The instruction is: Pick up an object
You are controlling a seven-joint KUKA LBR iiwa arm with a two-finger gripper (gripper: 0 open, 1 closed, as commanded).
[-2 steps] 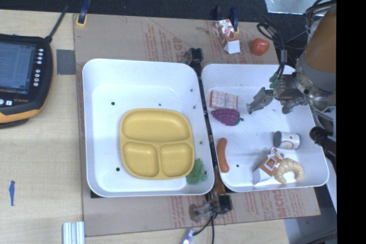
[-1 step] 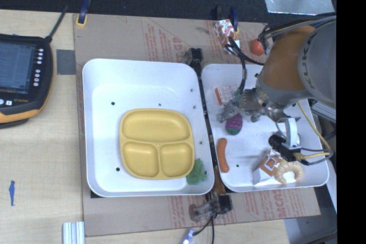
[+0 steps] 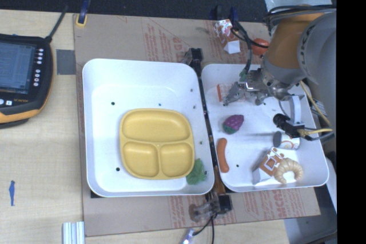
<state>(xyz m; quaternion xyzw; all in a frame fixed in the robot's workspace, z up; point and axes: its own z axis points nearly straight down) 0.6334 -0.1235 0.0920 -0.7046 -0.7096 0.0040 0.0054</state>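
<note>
The gripper (image 3: pixel 235 94) is seen over the upper part of the right bin (image 3: pixel 320 171), its metal fingers pointing toward the left. Whether the jaws are spread or pressed together cannot be told, and nothing is seen between them. Just beside the fingertips, a small red and white object (image 3: pixel 219 92) lies by the bin's left wall. Below the gripper, a purple grape bunch (image 3: pixel 233 122) is set on the bin floor, apart from the fingers. Lower still, an orange carrot-like stick (image 3: pixel 223 155) lies along the left wall. In the lower right corner a croissant (image 3: pixel 287 169) rests against a small patterned box (image 3: pixel 271 163). The grey arm with its orange band (image 3: pixel 286 43) reaches in from the right. In the left bin (image 3: pixel 114 77), a yellow divided tray (image 3: pixel 156 142) is placed, with a green broccoli piece (image 3: pixel 197 172) touching its lower right corner. A teach pendant (image 3: pixel 23 77) lies on the bench at far left.
</note>
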